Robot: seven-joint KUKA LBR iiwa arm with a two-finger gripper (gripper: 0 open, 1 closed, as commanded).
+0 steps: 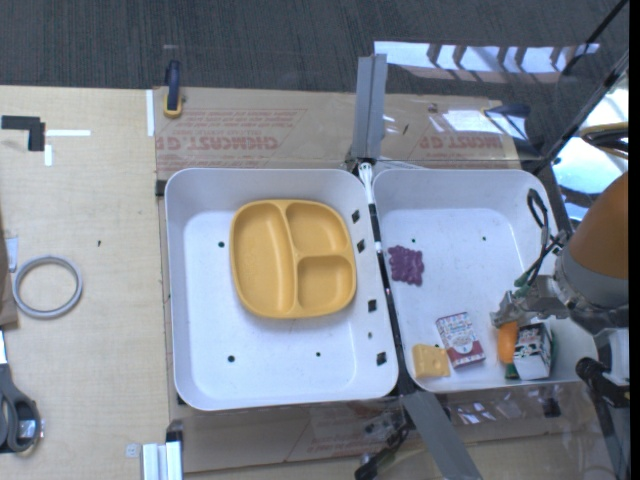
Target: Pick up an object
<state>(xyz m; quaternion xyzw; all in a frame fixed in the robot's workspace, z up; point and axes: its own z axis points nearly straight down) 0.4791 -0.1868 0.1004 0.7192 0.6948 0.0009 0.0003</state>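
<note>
The right bin [470,203] holds a purple bunch of grapes [406,264], a small red and white carton [460,339], a yellow cheese wedge [430,361], an orange carrot [507,342] and a white and green pack [533,353]. My gripper [518,311] hangs low at the bin's right side, just above the carrot and the pack. The arm's wrist hides part of it. Nothing can be seen held in it.
A yellow divided plate [293,258] lies in the left bin [200,368]. A metal divider [368,108] stands between the bins at the back. On the bench to the left are a grey tape ring [45,286] and scissors [15,420].
</note>
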